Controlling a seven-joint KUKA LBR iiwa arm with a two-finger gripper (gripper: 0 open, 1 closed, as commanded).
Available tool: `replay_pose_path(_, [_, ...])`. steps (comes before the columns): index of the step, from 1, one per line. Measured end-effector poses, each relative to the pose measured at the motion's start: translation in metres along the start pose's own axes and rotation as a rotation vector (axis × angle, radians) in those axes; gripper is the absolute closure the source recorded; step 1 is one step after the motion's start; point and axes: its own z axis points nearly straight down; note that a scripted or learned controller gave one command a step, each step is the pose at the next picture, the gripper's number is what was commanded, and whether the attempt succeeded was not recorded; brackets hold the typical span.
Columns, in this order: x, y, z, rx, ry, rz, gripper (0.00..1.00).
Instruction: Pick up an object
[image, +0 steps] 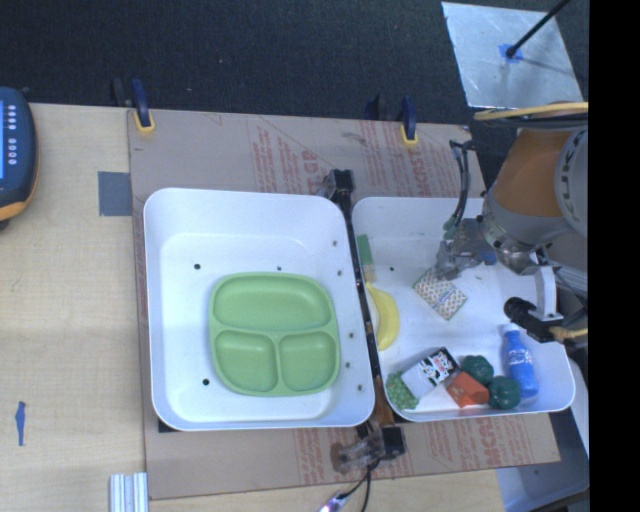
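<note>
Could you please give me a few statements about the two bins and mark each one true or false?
1. A green divided plate lies in the left bin. True.
2. The blue bottle is in the left bin. False: it lies in the right bin, near its right wall.
3. The end effector is over the right bin, close above the patterned packet. True.
4. The yellow item sits at the right bin's far right corner. False: it lies against that bin's left wall.
5. The orange block lies beside dark green items at the right bin's near edge. True.
</note>
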Motion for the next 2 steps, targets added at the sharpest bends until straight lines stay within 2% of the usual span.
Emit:
replay_pose_path(1, [0.0, 0.0, 0.0, 0.001, -0.001, -0.001, 0.0])
replay_pose_path(2, [-0.063, -0.001, 0.026, -0.011, 0.002, 0.002, 0.0])
